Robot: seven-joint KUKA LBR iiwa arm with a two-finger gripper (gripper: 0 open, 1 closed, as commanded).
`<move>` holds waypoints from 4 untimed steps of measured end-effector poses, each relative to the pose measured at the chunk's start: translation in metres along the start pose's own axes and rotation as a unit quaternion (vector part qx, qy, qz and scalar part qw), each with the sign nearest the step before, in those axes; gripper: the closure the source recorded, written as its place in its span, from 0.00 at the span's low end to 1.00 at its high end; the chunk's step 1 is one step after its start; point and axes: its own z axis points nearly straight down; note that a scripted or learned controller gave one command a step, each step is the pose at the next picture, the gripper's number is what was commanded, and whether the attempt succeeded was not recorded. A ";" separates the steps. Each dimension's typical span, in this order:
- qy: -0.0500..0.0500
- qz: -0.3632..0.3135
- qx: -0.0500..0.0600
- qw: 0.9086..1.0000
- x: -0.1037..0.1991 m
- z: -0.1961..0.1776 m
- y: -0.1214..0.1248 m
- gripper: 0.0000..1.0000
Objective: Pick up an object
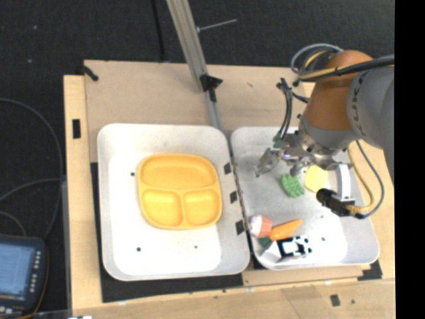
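— Over the right bin [358, 244], what is the arm doing?

— Its grey body with the orange band reaches in from the right; the gripper [287, 157] hangs above the bin's upper half, near the bin's left wall; whether it is apart or together I cannot tell, since the wrist and cables crowd it.

— And the things to pick?

— A green ridged piece [292, 184] lies just below the gripper, beside a pale yellow object [315, 177] partly under the wrist; neither is seen gripped; lower down, near the bin's front left corner, an orange carrot-like toy [285, 228] lies tilted, touching a small orange and white object [260, 226]; just below them sits a black and white block [292, 247].

— The left bin [119, 244]?

— It bears a yellow divided plate [179, 190] with three compartments, lying flat near the middle; a metal pole [189, 35] rises at a slant behind the two bins.
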 end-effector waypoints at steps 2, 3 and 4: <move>0.001 0.003 -0.004 1.000 -0.003 0.029 -0.002 1.00; 0.000 0.001 -0.005 1.000 -0.005 -0.015 0.001 1.00; 0.000 0.002 -0.006 1.000 -0.012 -0.074 -0.005 1.00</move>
